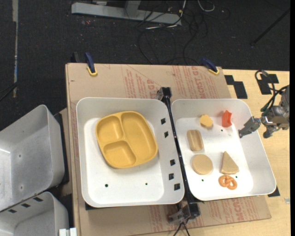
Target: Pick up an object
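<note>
This is a robotics lab or test cell, not a home or kitchen. Two shallow white bins (pixel 87 138) sit side by side on a plywood board (pixel 120 78) held by blue clamps (pixel 91 64) over dark carpet. Loose black cables (pixel 193 27) trail across the floor beside a grey metal stand base (pixel 124 11). The food in the right bin (pixel 265 161) is plastic toy food, such as a pretzel (pixel 227 181), and spare white tubs (pixel 27 147) wait at left
</note>
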